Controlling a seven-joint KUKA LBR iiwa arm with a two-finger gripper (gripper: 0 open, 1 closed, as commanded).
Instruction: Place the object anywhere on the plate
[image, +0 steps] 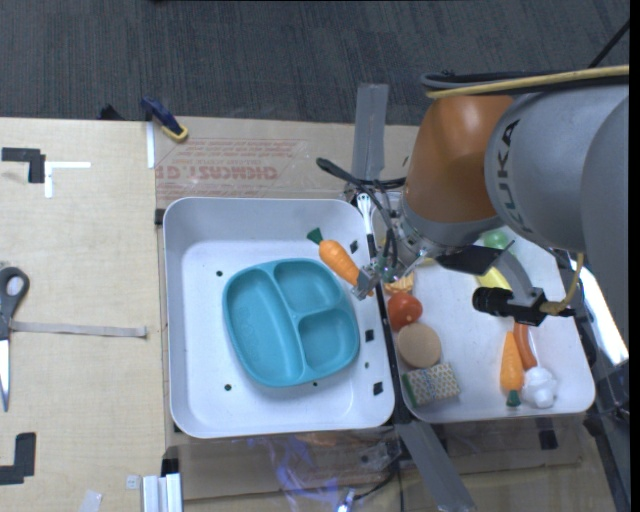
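camera view: grey arm (560, 150) with orange band reaching in from the right over the divider between two white bins. hand (378, 275) low at the left bin's (190, 330) right edge, fingers clamped on the lower end of a toy carrot (339, 262), held tilted just above the bin floor beside the blue plate (290, 322), not on it. in the right bin (570, 400): tomato (404, 311), brown ball (420, 346), sponge (432, 383), second carrot (513, 362). scissors (8, 300) on the tabletop (80, 260), far left.
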